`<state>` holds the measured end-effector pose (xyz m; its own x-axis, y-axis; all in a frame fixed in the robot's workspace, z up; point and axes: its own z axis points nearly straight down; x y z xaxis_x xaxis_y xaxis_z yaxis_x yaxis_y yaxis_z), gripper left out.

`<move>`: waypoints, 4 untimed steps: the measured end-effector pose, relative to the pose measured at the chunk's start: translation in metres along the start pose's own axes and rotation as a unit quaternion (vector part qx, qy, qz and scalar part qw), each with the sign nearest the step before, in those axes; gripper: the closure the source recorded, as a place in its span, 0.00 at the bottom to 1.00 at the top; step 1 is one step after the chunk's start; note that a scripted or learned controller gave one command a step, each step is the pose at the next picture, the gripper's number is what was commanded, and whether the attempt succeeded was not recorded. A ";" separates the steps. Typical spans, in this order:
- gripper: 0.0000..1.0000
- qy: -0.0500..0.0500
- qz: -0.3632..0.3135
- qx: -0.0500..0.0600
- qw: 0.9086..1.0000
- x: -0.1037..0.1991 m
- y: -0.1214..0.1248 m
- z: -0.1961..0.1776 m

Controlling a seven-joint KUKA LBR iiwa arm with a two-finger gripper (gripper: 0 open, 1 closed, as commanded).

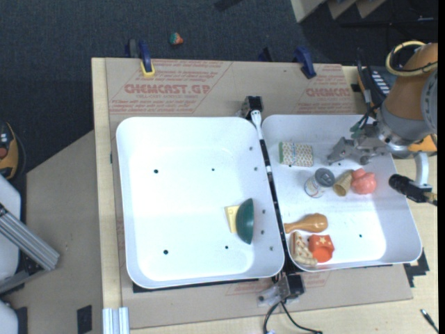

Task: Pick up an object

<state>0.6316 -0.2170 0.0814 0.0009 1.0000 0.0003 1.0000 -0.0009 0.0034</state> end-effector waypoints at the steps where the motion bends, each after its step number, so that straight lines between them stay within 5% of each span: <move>1: 0.00 -0.002 0.001 -0.002 1.000 -0.008 -0.055 -0.149; 2: 1.00 -0.002 -0.001 -0.001 1.000 -0.007 -0.053 -0.152; 3: 1.00 0.003 0.003 0.008 1.000 -0.007 -0.158 -0.092; 4: 1.00 0.000 -0.005 -0.003 1.000 0.069 -0.150 -0.181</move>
<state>0.4815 -0.1483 0.2615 -0.0091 1.0000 -0.0004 0.9999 0.0091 0.0096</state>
